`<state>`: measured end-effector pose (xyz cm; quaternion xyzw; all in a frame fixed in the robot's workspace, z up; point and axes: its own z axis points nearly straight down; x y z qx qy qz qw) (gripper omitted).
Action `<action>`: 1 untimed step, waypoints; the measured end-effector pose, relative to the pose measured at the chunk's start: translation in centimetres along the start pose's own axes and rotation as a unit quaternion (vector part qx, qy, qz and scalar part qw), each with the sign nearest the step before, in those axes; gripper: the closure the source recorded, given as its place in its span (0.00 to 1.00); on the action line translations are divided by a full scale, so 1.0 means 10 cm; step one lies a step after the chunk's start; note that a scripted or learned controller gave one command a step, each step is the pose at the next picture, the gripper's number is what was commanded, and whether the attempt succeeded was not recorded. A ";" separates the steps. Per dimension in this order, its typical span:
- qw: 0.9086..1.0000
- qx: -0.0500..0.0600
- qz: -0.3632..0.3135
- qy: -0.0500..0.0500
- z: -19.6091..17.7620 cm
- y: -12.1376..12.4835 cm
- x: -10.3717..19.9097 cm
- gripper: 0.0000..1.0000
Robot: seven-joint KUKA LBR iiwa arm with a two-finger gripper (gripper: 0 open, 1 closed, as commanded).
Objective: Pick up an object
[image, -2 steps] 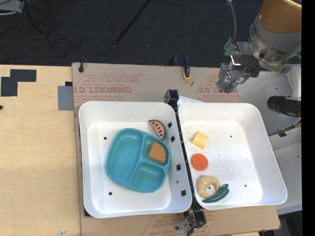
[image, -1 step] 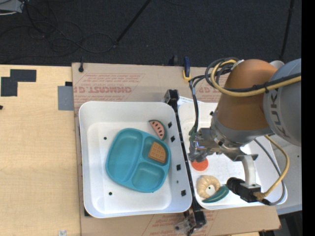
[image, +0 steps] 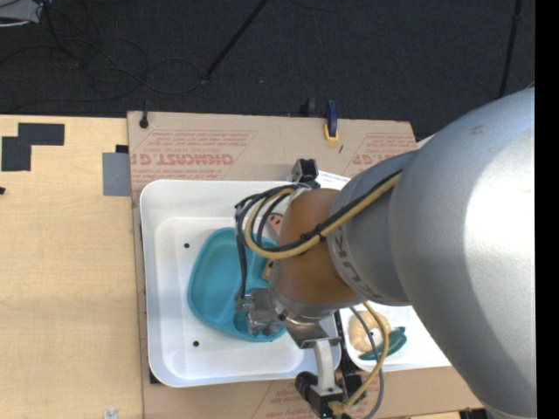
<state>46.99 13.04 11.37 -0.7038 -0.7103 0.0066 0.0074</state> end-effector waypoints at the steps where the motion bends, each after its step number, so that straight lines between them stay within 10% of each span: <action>1: 1.000 -0.007 0.004 -0.001 -0.17 0.05 0.16 1.00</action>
